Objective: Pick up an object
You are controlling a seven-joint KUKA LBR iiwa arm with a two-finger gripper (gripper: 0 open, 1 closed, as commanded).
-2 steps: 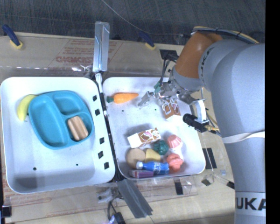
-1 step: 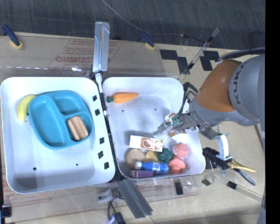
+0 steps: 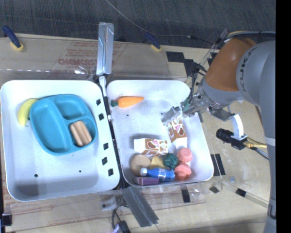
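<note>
My gripper (image 3: 173, 113) hangs low over the upper right part of the right bin (image 3: 150, 89), reaching in from the right rim. Just below it lies a small brown-and-white carton (image 3: 177, 131), close to the gripper tip; whether they touch I cannot tell. An orange carrot (image 3: 127, 101) lies to its left near the bin's back wall. Along the front of the bin sit a second carton (image 3: 151, 145), two pink toys (image 3: 184, 155), a green piece (image 3: 170, 160), a brown round piece (image 3: 139, 163) and a blue bottle (image 3: 158, 174).
The left bin (image 3: 19, 178) holds a blue divided plate (image 3: 53, 125) with a tan bread roll (image 3: 81, 133) in one compartment, and a banana (image 3: 23, 111) beside the plate's left edge. A metal clamp (image 3: 105, 47) stands at the back between the bins.
</note>
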